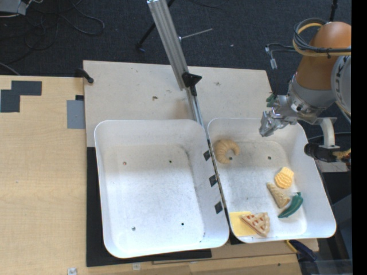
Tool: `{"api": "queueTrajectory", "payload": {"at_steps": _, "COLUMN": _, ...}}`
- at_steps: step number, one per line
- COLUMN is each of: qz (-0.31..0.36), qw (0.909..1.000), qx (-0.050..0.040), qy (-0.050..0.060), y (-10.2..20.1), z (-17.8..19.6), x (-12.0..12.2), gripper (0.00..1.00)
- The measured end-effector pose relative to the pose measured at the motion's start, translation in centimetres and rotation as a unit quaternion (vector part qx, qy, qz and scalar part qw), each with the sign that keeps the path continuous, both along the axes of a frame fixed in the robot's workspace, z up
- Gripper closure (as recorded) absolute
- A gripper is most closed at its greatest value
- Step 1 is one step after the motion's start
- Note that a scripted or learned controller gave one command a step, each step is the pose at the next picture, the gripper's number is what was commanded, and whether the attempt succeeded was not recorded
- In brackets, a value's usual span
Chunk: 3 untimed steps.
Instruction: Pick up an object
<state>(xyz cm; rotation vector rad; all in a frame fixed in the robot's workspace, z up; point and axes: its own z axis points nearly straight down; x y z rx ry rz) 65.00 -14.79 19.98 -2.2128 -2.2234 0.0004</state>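
Five small objects lie in the right bin point(321, 211): a croissant point(226, 149) near its far left, a yellow piece point(283, 178), a cone point(278, 195), a green pepper point(291, 205), a waffle slice point(256, 222); the hand point(269, 125) hangs above the bin's far rim, holding nothing; whether it stands apart or together I cannot tell. This looks like the approach step; next it must move over one object and descend

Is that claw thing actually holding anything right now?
No. The claw hangs above the right bin's far corner with nothing between its fingers; the croissant lies apart.

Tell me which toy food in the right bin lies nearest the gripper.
The croissant, alone near the bin's far left corner; the other pieces cluster at the near side, farther from the gripper.
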Motion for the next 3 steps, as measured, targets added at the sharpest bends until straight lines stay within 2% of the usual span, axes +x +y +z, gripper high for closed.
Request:
{"api": "queueTrajectory", "payload": {"at_steps": 1, "qz": 0.0, "qw": 1.0, "qx": 0.0002, "qy": 0.0, "y": 5.7, "z": -0.6, "x": -0.2, "gripper": 1.0}}
{"api": "queueTrajectory", "payload": {"at_steps": 3, "qz": 0.0, "qw": 1.0, "qx": -0.0003, "qy": 0.001, "y": 17.4, "z": 0.0, "x": -2.1, "gripper": 1.0}}
